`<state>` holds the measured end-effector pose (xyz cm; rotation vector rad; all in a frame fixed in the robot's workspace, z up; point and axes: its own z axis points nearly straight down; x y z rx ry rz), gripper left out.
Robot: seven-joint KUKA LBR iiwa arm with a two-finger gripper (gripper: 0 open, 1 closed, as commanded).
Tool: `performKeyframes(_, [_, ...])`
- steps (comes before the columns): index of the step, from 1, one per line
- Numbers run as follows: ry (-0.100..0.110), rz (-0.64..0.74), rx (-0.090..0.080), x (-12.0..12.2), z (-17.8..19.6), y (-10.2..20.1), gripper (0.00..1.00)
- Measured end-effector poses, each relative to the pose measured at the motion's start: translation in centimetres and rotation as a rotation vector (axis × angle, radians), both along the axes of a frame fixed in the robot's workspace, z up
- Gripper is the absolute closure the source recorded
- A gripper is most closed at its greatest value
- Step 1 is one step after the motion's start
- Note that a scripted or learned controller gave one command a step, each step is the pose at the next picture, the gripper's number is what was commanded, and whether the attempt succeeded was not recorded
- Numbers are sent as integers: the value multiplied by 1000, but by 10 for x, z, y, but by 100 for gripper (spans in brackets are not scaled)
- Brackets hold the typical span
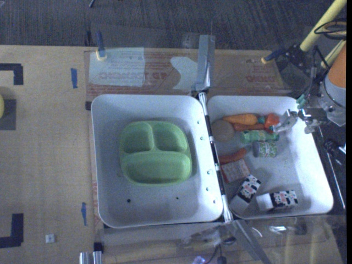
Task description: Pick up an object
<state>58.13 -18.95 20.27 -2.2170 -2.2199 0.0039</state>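
Note:
The right bin [308,169] holds several small items. An orange carrot [240,118] and a red piece [271,120] lie along its far side, with a brown round item [223,130] beside them. A green can [265,149] lies near the middle and a red chili [233,156] sits by the left wall. Two cow-patterned cartons [249,188] [281,199] rest near the front. My gripper [282,124] reaches in from the right, low over the bin's far right part. Its tip is right beside the red piece. Nothing visibly hangs from it.
The left bin [104,147] holds a green divided plate [155,150]. A pinkish flat packet [235,170] lies in the right bin near the divider. A metal bar [204,65] stands behind the bins, and cables and a yellow pole [324,21] are at the far right.

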Motion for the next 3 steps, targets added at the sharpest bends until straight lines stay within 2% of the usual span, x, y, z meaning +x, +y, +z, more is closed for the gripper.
performKeyframes(1, [-6, 205, 0, 33, -118, 7, 0])
performKeyframes(2, [-8, 204, -2, 34, -110, 6, 100])
performKeyframes(3, [0, 108, 1, 69, -118, -1, 100])
